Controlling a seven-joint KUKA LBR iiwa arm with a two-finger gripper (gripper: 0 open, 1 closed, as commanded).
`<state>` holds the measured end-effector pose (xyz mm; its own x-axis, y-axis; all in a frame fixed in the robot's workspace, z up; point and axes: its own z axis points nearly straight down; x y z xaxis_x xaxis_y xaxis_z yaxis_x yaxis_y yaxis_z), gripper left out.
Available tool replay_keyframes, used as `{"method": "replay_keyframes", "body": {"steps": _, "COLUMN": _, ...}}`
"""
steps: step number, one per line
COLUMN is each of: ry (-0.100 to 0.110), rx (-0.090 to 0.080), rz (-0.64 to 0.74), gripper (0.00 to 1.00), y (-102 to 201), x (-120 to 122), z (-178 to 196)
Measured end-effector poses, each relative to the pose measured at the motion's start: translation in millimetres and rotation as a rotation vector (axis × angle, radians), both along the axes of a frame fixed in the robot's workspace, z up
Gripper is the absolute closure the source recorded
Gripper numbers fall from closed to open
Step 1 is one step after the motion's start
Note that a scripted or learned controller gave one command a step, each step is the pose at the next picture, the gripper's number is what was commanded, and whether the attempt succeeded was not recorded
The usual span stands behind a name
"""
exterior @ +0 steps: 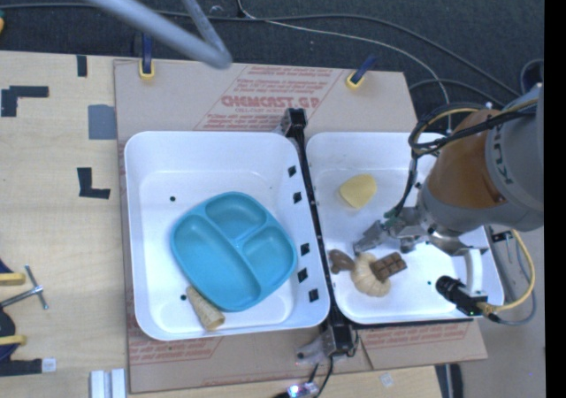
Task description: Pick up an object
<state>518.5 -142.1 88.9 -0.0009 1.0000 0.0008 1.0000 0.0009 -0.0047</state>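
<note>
1. Bins sit side by side on the desk (53,210); the right bin (460,312) is the landmark here.
2. Inside the right bin, near its upper left, lies a pale yellow wedge (358,191). Near its lower left sits a cluster: a small brown lump (340,258), a tan knobbly piece (367,279) and a dark brown bar (387,265) resting on that piece.
3. Left of the right bin, the other bin (141,157) holds a blue divided plate (233,249) and a tan cork-like cylinder (204,308).
4. The gripper (382,241) hangs low over the right bin's middle, just above the cluster, and its fingers (370,239) look spread wide with nothing between them.
5. Likely target is the bar or the knobbly piece.
6. Risks, as a judgement: the pieces touch, so closing fingers may shove one aside or pinch two at once; the bar could slide off; a finger could land on top of a piece instead of beside it.
</note>
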Motion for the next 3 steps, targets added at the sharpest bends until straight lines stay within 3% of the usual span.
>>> {"method": "replay_keyframes", "body": {"steps": 1, "ry": -0.001, "rx": 0.001, "rz": 0.002, "gripper": 1.00, "y": 1, "x": 0, "z": 12}}
{"method": "replay_keyframes", "body": {"steps": 3, "ry": -0.005, "rx": -0.002, "rz": 0.000, "gripper": 1.00, "y": 0, "x": -6, "z": 106}}
